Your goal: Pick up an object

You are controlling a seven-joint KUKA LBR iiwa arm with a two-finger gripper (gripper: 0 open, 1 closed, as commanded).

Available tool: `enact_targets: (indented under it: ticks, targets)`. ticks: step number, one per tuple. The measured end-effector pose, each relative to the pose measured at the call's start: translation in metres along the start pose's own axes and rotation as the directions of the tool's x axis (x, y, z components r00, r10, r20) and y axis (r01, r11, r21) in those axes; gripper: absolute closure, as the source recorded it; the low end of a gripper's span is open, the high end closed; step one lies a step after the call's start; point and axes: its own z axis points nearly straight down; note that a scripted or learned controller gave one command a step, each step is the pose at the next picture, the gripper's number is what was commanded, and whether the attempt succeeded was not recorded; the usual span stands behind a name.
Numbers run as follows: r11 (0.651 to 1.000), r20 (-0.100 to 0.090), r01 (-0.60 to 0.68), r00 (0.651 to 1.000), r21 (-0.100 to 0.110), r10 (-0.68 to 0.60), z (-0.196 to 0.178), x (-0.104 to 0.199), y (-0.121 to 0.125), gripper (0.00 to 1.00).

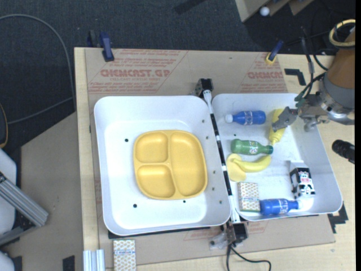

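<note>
Although the arm had reached over the right bin point(333, 192), nothing had been lifted, so the pick was, by my reading, hardly begun: every object lay on a bin floor and the whole grasp remained to be done.

Starting at the left of the frame, the left bin point(113, 151) was a shallow tray of smooth white plastic with rounded corners. At its centre sat a yellow divided plate point(169, 164), a matte, rounded square moulded into three compartments.

Right of the seam between the bins, the right bin held the small things. Toward its upper left lay a blue bottle point(248, 117) on its side, glossy with a white cap. Below it lay a green bottle point(252, 147), likewise on its side, and touching it from beneath a yellow banana point(248, 165), curved and smooth. Lower still were a flat patterned packet point(249, 195) and a second blue bottle point(277, 206) along the bottom rim. Further right stood a small black-and-white carton point(302, 182).

At the upper right, the gripper point(286, 118) hung just beside a small yellow object point(276, 130), whose shape was too small to make out. Whether its grey metal fingers were spread or closed I could not tell, and no object was seen between them. That yellow piece seemed the likeliest target.
</note>
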Motion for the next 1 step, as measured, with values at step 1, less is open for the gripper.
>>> enact_targets:
  ticks: [1]
  targets:
    - [1.0, -0.002, 0.0, 1.0, 0.004, 0.0, 0.1042, 0.0151, 0.0143, 0.0]
